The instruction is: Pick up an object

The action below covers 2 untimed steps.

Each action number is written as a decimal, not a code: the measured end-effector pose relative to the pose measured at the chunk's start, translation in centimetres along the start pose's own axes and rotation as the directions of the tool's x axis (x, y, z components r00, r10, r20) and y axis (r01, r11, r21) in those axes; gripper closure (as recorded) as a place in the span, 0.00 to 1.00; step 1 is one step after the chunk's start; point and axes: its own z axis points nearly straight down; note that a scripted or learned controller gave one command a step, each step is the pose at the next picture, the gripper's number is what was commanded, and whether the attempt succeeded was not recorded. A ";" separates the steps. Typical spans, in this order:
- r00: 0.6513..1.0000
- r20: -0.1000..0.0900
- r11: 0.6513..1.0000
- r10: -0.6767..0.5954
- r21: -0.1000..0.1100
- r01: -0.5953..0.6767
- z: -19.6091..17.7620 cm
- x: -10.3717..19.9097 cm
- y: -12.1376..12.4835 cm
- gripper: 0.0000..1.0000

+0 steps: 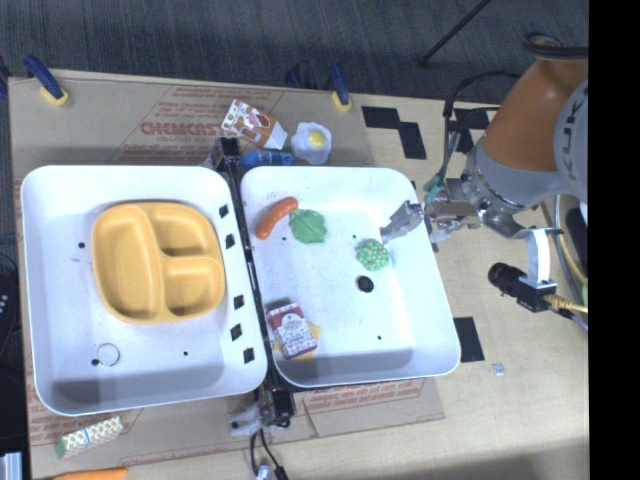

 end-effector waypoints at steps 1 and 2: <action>0.999 -0.001 0.999 0.044 0.002 -0.044 7.9 7.1 4.2 0.00; 0.992 -0.001 0.992 -0.125 0.000 0.125 15.9 10.0 6.9 0.00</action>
